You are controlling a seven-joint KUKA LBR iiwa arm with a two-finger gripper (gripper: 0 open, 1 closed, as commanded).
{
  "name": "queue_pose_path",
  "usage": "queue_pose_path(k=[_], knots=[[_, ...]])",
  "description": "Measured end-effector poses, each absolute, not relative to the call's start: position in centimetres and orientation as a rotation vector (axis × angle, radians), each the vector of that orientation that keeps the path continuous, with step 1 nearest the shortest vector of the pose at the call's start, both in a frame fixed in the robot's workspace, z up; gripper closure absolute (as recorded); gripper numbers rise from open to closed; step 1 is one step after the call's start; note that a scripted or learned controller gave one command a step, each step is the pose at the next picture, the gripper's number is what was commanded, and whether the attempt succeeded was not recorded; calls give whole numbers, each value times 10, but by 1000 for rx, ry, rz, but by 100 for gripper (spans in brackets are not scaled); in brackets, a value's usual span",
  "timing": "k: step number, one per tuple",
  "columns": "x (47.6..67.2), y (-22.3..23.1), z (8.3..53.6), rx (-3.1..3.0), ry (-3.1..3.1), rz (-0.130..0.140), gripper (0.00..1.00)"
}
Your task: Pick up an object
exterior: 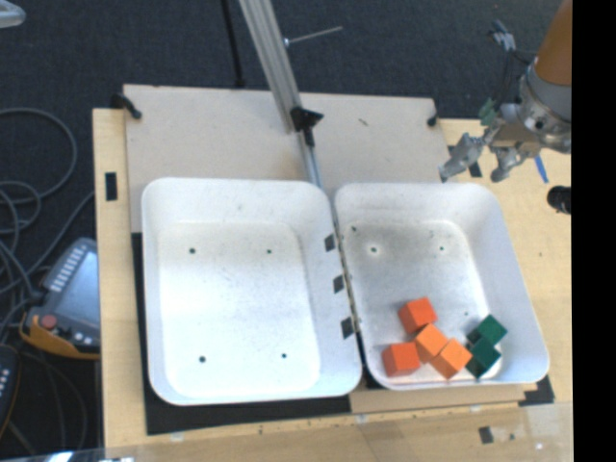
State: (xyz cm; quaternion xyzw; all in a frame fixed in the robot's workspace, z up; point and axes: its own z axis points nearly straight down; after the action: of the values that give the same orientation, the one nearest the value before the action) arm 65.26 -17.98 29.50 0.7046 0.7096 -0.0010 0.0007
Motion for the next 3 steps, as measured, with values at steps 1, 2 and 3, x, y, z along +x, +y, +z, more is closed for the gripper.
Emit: queue_pose_path(k=[1, 2, 3], knots=[[653, -180, 307, 2205, 2231, -3, 100], [627, -111, 224, 2220, 2234, -6, 100], [665, -156, 202, 2221, 2217, -2, 100]])
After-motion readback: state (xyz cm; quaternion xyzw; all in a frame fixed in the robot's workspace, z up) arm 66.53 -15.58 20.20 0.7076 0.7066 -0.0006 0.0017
